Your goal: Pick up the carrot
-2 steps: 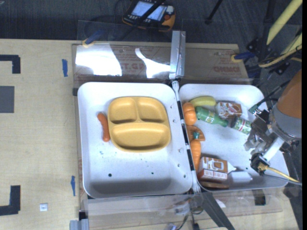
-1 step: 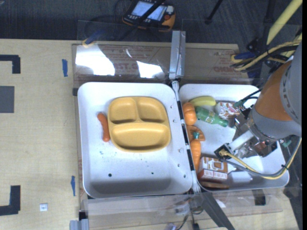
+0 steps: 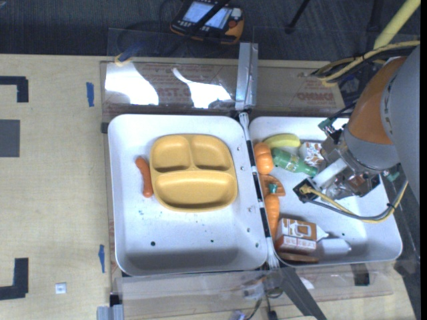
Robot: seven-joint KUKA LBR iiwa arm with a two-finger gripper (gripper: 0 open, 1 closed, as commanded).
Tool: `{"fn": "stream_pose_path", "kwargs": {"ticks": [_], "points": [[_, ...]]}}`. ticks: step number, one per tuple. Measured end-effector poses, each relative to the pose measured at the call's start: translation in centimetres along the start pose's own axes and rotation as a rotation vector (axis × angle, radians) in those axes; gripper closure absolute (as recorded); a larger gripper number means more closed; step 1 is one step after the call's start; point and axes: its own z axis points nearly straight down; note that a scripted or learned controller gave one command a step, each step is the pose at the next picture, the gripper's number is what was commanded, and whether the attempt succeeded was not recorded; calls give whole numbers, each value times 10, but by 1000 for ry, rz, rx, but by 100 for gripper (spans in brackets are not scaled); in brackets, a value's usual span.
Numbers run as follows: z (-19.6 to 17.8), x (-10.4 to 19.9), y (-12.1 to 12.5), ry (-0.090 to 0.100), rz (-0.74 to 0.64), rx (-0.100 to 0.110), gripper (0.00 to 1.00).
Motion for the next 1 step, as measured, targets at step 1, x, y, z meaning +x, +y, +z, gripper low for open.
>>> {"fn": "stream_pose_path", "kwargs": {"ticks": [1], "points": [[-45, -1, 0, 0, 185, 0, 100]]}}
